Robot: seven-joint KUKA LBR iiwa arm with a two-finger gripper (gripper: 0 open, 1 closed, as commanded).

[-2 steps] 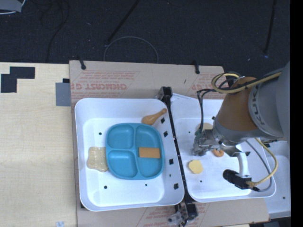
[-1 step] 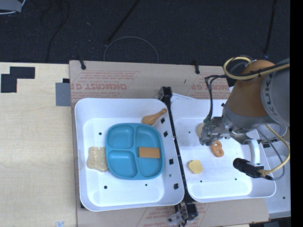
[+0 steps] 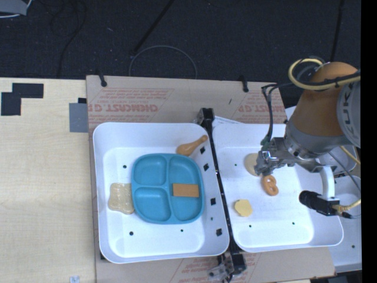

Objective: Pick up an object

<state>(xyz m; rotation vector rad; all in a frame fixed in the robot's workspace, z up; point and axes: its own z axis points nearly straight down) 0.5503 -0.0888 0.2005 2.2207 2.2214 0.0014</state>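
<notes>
The orange pretzel-shaped piece (image 3: 270, 186) lies on the floor of the right bin (image 3: 294, 240). Its long axis runs from 11 o'clock to 5 o'clock, with the narrower end toward 11 o'clock. The gripper (image 3: 266, 163) is just beside it at 12 o'clock, low over the bin floor. Whether the tool is spread or pressed together cannot be told from this angle. A pale round disc (image 3: 252, 164) lies partly under the gripper at 9 o'clock. A yellow round piece (image 3: 242, 207) lies at 7 o'clock from the pretzel, apart from it. The left bin (image 3: 112, 240) contains a blue divided plate (image 3: 153, 187) carrying an orange rectangular block (image 3: 185, 190). A drumstick-shaped piece (image 3: 191, 146) lies at the plate's 1 o'clock. A tan waffle-like piece (image 3: 121, 197) touches its 9 o'clock rim.
</notes>
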